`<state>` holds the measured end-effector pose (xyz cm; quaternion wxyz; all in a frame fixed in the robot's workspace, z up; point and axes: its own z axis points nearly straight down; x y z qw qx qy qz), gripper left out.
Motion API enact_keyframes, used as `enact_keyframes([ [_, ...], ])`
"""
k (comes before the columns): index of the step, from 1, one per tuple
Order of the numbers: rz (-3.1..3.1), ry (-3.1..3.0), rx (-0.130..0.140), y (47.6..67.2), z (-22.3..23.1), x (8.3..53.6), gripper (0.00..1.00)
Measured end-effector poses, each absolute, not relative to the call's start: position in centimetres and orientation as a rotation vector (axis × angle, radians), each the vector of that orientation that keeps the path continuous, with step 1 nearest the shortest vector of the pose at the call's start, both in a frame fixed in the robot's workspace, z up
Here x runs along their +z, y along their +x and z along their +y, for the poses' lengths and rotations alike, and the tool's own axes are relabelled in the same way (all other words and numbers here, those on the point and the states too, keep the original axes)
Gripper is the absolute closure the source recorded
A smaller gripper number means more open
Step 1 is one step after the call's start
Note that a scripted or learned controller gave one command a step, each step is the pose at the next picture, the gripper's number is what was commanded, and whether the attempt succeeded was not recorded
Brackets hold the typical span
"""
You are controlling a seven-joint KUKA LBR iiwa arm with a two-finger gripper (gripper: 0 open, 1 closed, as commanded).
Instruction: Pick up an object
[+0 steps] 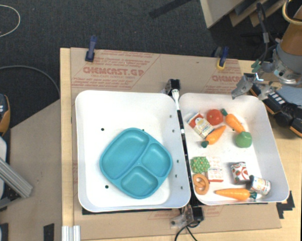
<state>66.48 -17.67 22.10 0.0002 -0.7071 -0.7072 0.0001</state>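
Observation:
My gripper hangs over the back rim of the right bin, at the view's upper right, open with nothing between its fingers. Below it in that bin lie a red tomato, an orange carrot, a second carrot and a green fruit. A small carton leans beside the tomato. Nearer the front are a green broccoli piece, a pretzel, a white packet, a red and white carton, a small can and a long carrot.
The left bin holds a blue divided plate. A black clip sits where the two bins meet at the back. Blue clamps pin the cardboard base at its back edge.

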Motion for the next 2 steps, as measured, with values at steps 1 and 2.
enact_keyframes([
  [1, -2.215, -2.214, 0.007, 65.7, -15.3, 7.7, 0.0],
  [2, -2.226, -2.222, -0.003, 66.2, -15.4, 9.6, 1.0],
])
